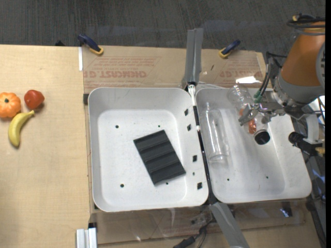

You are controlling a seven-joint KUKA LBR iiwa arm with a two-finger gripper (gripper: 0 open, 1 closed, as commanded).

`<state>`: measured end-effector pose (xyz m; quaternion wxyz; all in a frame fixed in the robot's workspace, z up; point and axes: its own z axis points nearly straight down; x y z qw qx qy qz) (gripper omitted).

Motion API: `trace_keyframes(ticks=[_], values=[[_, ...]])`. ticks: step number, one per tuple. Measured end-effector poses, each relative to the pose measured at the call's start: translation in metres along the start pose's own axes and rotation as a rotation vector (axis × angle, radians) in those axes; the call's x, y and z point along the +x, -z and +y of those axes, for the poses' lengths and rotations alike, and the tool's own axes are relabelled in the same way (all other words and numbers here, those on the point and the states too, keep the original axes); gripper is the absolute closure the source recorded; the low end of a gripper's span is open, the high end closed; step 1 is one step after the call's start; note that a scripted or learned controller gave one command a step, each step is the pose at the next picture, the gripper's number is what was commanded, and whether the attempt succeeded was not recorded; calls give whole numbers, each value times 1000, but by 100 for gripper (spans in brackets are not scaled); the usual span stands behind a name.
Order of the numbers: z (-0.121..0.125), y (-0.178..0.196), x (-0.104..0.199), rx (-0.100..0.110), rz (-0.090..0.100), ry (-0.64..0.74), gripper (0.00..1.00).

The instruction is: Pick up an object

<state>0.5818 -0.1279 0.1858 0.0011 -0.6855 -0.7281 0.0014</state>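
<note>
Hovering over the upper part of the right bin [289, 190], the gripper [252, 119] is hanging above a small orange-red object [252, 127] and a black round one [261, 137]; whether it is parted or closed, I cannot tell. By my reading, the approach step is underway, and a straight descent comes next. A clear plastic cylinder [217, 136] is lying along that bin's left side. A black ribbed block [159, 156] is resting alone in the left bin [103, 190].

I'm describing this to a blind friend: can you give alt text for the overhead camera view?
A grey and orange robot arm reaches from the right over the right white bin, which holds a clear plastic tube. The left white bin holds a black ridged block; a banana, orange and red fruit sit far left.
</note>
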Motion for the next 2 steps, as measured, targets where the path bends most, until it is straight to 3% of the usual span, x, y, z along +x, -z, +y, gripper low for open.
trace_keyframes(ticks=[1,2], values=[[-38,-46,17,-3,-2,350,100],[0,5,68,-2,-1,291,100]])
